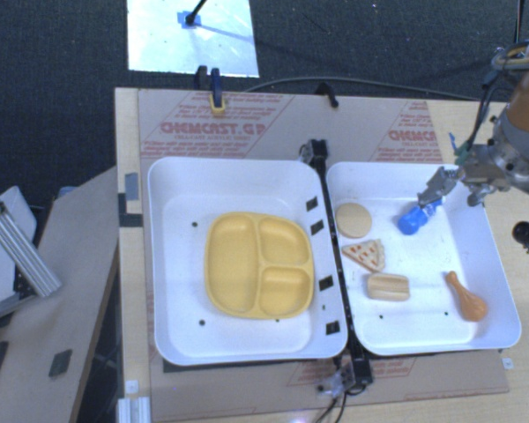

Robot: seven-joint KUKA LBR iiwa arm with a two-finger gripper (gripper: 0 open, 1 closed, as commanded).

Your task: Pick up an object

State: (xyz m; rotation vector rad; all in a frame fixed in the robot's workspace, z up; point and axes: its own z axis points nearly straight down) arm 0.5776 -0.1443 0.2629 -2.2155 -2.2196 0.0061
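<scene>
The right bin (498,263) holds several toy foods. A blue object (413,220) lies near its back, a round tan cookie (353,219) at its left and a pizza slice (365,255) below the cookie. Further forward are a tan bread block (387,286) and an orange drumstick (466,298) at the front right. My gripper (456,192) hangs over the bin's back right, open, with its fingers spread. The left fingertip (436,189) is just above and to the right of the blue object. Nothing sits between the fingers.
The left bin (176,201) carries a yellow divided plate (257,264). A black hinge strip (326,236) runs between the bins. A clamp (213,91) stands at the board's back edge, and a metal rail (18,245) lies at the far left.
</scene>
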